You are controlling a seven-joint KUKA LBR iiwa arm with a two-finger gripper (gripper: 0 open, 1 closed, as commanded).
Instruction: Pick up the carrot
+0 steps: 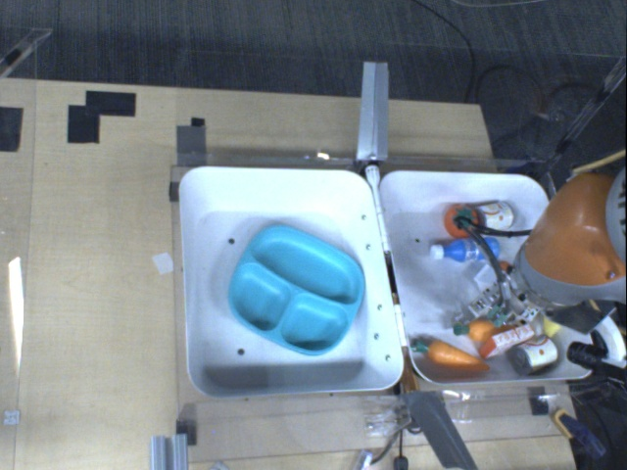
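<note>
Two white bins on the surface. Carrot (pixel 453 354) lies flat at the right bin's (pixel 411 213) front edge, near its left corner, among clutter. Gripper (pixel 493 309) sits low just right of and behind it. Can't tell finger state. Blue divided tray (pixel 294 289) in left bin (pixel 211 213).

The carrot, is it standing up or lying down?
Lying down. The carrot rests flat on its side along the near wall of the right bin, its length running left to right, not lifted by the end effector.
</note>
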